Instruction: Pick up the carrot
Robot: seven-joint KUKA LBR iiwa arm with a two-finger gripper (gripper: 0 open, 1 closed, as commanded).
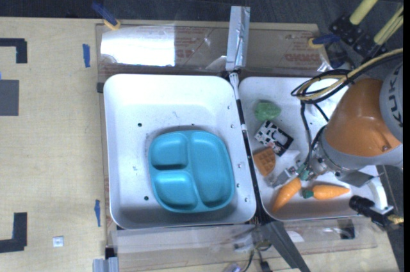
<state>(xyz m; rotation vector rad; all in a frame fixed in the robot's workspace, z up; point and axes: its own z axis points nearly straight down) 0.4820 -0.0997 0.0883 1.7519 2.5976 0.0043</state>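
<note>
**A:** Where does the carrot sit?

**B:** 2 carrot-like pieces lie in the right bin near its front wall: one carrot tilted toward the divider, a second carrot lying flatter to its right. The gripper sits just above the gap between them.

**A:** How would it handle?

**B:** It looks like a toy: light, stiff, smooth, likely slippery along its taper. The thick middle seems the safest place to pinch, across its width.

**A:** And the arm?

**B:** The arm reaches in from the right, orange band over the bin, wrist pointing down. Whether the gripper is released or clenched cannot be told; nothing is visibly grasped.
</note>
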